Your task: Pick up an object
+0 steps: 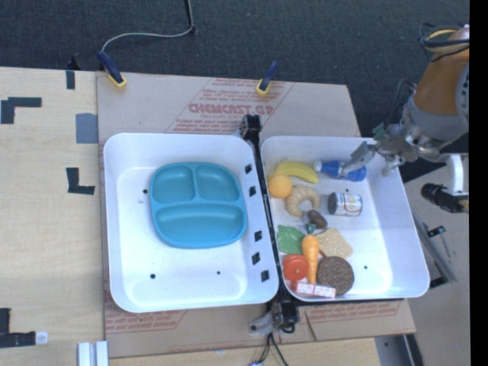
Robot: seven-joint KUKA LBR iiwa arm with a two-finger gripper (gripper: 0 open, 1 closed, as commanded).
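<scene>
While my gripper (375, 161), fingers spread and holding nothing, hangs over the right bin's (396, 227) far edge beside the blue bottle (341, 169), I'd centre over it, then descend squarely.

A robotics lab: left of the gripper (375, 158), two white bins (122, 280) sit on a cardboard sheet (221, 109) held to a wooden bench (46, 227) by yellow clamps (113, 71), black tape marks (19, 107) on the benchtop, a cable (164, 33) trailing over dark carpet (305, 21) beyond.
</scene>
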